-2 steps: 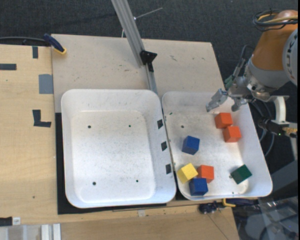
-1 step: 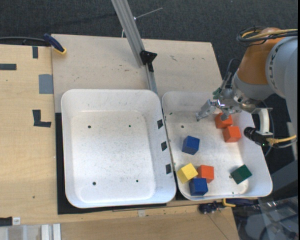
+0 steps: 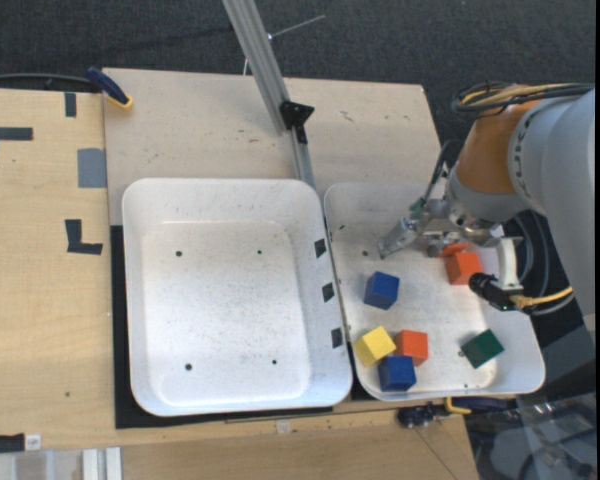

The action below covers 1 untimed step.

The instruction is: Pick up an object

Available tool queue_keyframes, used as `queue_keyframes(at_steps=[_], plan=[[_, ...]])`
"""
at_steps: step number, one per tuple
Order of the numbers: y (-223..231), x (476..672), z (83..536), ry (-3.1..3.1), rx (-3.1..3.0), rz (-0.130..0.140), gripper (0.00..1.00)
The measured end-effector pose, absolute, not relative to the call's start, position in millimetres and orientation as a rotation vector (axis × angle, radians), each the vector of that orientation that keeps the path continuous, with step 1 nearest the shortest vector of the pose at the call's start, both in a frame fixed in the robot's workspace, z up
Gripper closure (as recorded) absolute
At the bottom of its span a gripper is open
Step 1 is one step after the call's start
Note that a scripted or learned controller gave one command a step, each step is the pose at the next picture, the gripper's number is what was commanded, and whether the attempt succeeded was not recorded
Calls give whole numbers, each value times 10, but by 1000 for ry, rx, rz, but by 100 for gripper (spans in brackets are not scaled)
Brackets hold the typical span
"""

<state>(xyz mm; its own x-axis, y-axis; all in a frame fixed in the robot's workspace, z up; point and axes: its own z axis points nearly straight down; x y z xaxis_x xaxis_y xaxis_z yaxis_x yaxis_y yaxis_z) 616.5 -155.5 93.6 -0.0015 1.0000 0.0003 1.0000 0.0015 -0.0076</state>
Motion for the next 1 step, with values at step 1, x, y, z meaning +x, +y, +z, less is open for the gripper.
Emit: queue_keyframes(at_steps=[1], plan=[[-1549,6183,1069,-2223,-2217,2,100]])
